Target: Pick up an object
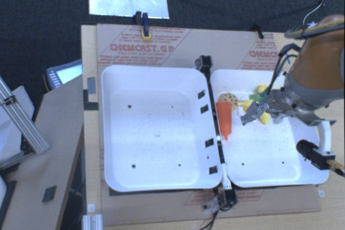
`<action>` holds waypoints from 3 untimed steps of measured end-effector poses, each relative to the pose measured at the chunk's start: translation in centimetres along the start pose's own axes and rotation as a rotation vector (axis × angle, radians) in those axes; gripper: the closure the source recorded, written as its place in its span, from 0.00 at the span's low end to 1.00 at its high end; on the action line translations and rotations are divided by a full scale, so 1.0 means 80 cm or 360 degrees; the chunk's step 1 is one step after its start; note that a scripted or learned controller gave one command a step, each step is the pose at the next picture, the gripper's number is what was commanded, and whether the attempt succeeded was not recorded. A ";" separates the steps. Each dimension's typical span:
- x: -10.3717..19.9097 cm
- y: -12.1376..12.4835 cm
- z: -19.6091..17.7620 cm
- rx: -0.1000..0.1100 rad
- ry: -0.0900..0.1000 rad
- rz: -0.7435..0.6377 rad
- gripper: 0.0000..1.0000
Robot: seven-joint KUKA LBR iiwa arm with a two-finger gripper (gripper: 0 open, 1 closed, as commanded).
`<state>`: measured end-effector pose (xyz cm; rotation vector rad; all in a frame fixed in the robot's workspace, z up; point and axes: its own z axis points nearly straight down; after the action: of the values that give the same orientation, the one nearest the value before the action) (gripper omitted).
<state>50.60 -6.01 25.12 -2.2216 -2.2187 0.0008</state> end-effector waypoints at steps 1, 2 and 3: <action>0.021 0.047 0.033 -0.0007 -0.0003 -0.0010 0.00; 0.113 0.103 0.078 -0.0007 0.0000 -0.0020 0.00; -0.002 0.209 0.081 -0.0020 -0.0006 -0.0001 0.00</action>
<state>67.27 -6.15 18.63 -2.2288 -2.2276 -0.0093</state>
